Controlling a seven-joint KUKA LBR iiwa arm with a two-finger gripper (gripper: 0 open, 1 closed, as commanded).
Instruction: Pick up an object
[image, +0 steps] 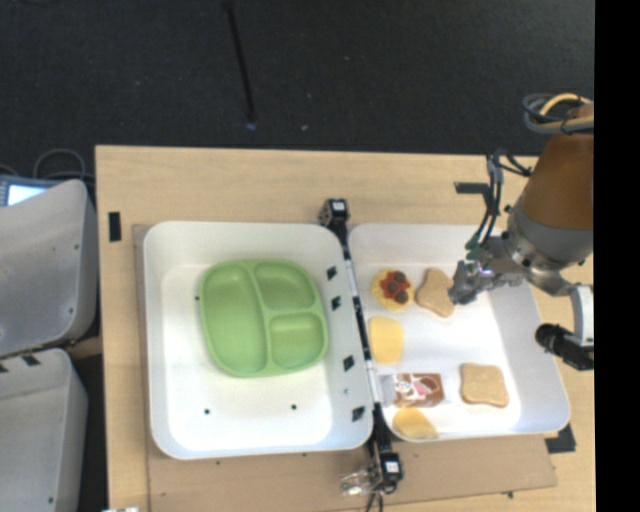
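Yellow piece lay at right bin's front edge. Tool touched tan cookie. Couldn't tell its grip state.

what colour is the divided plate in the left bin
Light green, seen in the camera view: divided plate.

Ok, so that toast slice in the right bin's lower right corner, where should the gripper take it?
The toast slice lies flat on the floor of the right bin and apart from its neighbours, so I'd come straight down from above and pinch across its shorter span, top edge to bottom edge. The gripper sits by another bread piece.
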